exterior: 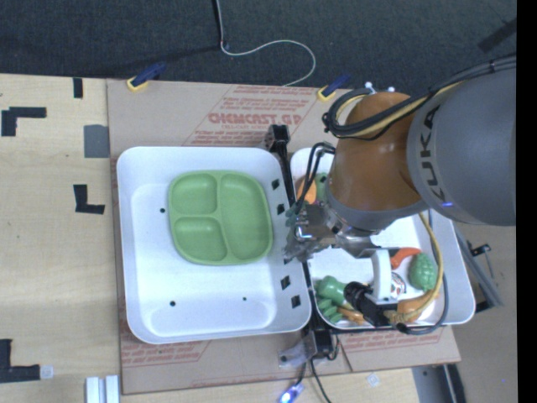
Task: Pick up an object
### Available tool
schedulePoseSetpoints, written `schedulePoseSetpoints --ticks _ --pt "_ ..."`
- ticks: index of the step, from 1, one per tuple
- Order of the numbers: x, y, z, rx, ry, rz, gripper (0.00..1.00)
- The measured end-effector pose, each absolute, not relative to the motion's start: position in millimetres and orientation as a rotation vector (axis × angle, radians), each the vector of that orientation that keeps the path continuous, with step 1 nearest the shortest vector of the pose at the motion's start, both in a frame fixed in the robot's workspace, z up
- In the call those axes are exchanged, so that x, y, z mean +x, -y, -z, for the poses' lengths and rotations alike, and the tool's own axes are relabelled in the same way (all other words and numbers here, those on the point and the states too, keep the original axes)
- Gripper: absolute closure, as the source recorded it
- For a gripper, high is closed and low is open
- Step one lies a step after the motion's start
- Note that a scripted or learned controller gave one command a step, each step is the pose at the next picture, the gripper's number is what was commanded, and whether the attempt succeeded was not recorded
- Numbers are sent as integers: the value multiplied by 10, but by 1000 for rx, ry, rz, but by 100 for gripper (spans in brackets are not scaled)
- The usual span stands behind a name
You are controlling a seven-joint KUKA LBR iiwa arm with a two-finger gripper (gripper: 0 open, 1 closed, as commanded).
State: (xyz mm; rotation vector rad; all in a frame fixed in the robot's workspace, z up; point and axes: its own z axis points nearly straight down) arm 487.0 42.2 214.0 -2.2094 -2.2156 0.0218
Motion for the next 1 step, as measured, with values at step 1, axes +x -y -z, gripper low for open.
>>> schedulePoseSetpoints --ticks 1 --pt "5055 -1109 -3567 -2214 2237 20 100"
